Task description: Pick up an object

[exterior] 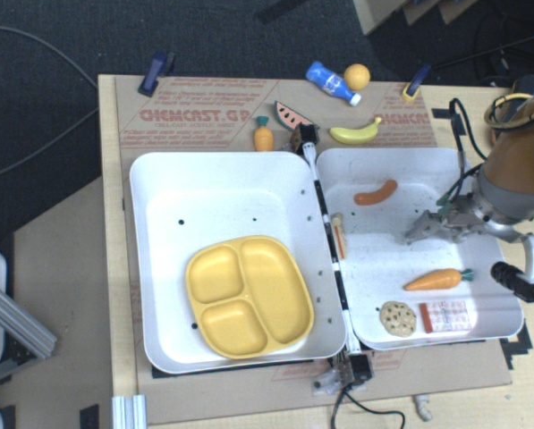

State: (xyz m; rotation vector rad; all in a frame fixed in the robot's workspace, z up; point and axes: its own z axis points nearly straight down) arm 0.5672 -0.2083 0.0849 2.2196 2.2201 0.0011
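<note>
The right bin (401, 164) holds an orange sausage (375, 192) near its back, a carrot (436, 280) with a green top towards the front, a round cookie (396, 317) and a red-and-white packet (446, 315) along the front wall. My gripper (425, 231) reaches in from the right and hangs low over the middle of this bin, between the sausage and the carrot, pointing left. It touches neither of them as far as I can see, and nothing shows in its grasp.
The left bin (159, 186) holds a yellow divided plate (249, 295). Behind the bins on the bench lie a banana (355, 131), a blue bottle (332, 82), an orange ball (358, 76), a watermelon slice (290, 114) and a small toy carrot (264, 137). A thin orange stick (337, 237) lies by the divider.
</note>
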